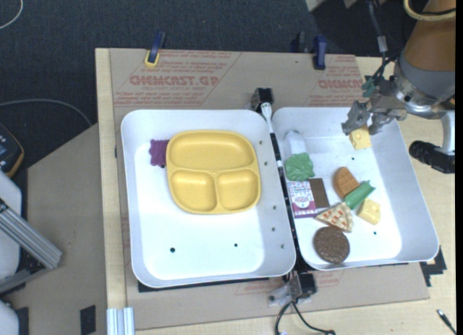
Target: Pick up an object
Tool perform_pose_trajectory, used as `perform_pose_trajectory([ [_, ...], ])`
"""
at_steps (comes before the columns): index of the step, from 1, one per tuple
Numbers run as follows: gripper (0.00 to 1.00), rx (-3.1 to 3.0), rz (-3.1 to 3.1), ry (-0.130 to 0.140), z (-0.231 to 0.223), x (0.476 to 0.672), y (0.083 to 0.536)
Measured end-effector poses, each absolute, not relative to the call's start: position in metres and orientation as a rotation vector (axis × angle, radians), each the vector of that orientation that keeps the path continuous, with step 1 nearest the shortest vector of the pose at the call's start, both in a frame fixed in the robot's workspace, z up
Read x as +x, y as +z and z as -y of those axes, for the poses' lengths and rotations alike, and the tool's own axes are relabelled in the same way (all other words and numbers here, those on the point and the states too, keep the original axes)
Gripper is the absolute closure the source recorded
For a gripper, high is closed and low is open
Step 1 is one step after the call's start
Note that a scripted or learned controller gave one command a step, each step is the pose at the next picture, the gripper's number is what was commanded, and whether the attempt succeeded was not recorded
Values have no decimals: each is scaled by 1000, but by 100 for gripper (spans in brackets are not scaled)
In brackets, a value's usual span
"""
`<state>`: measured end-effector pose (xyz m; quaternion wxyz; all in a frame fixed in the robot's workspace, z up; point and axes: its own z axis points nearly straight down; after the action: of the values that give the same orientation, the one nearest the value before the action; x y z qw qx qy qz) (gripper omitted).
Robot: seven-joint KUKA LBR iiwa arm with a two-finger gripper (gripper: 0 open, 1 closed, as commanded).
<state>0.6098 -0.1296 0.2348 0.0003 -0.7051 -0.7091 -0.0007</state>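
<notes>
- My gripper (359, 128) hangs over the far part of the right bin (412, 181); a yellow cube (359, 138) sits at its fingertips; whether the fingers pinch it, I cannot tell.
- Other toys lie nearer in the bin: bread (345, 180), cookie (332, 244), pizza (336, 217), lettuce (299, 166).
- To do the step well, I judge: lift straight up, slowly; confirm the cube rises with me; keep off the bin wall.
- Left bin (145, 203) bears a yellow tray (213, 171).

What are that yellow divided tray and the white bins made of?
The yellow tray looks like molded plastic with a smooth matte finish; its three compartments have soft rounded edges. The white bins seem thin formed plastic, slightly glossy, with rounded corners and raised rims. Neither can be confirmed by look alone.
</notes>
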Motion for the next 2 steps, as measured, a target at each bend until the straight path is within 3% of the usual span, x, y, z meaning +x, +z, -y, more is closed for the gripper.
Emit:
perform_pose_trajectory([
  [2, 100, -2217, 2223, 2, 41, 602, 233],
])
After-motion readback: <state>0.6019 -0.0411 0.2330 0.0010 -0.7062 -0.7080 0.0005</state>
